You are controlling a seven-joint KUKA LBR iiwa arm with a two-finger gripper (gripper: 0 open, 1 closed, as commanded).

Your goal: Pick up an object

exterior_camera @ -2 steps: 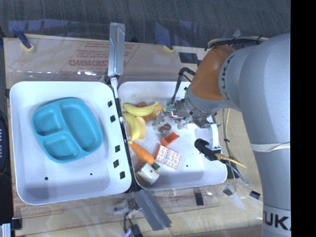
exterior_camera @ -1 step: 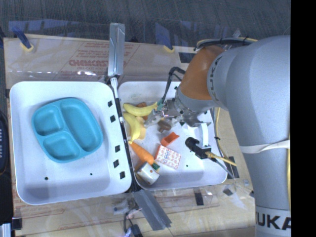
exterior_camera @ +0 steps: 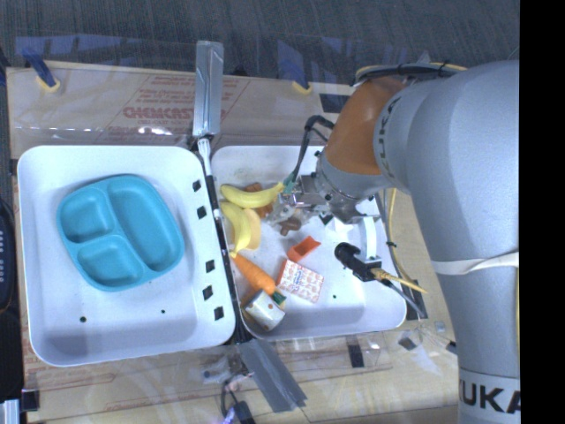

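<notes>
My pincer [exterior_camera: 296,203] is low in the right bin [exterior_camera: 375,312], at 3 o'clock from the bananas [exterior_camera: 243,208]; how it is set I cannot tell. The carrot [exterior_camera: 254,274] and card [exterior_camera: 300,281] lie at 6 o'clock from it. The blue tray [exterior_camera: 119,230] sits in the left bin [exterior_camera: 53,325].

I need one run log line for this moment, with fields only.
arm: over right bin | gripper: low beside bananas, grasp unclear | nearby: carrot, small box | left bin: blue divided plate
</notes>
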